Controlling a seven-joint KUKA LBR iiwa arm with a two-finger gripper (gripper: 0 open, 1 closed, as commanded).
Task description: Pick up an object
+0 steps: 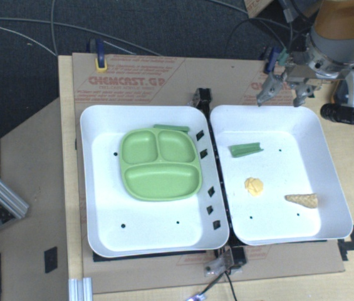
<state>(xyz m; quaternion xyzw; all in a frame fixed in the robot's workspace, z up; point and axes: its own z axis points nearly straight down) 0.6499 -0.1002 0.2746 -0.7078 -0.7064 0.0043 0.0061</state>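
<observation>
In the right bin (327,149) lie a green flat strip (246,149), a small yellow lump (254,185) and a tan wedge-shaped piece (302,199). My gripper (285,98) hangs above the bin's far rim, well behind all three objects. Its two fingers stand apart with nothing between them, so it is open. The left bin (95,187) holds a green divided plate (160,164), and a second green strip (171,128) lies just behind that plate.
Black clamps (202,97) run along the seam between the two bins. The bins rest on a cardboard sheet (133,77) with a blue-and-yellow clamp (101,54) at its far left edge. Cables cross the dark floor behind.
</observation>
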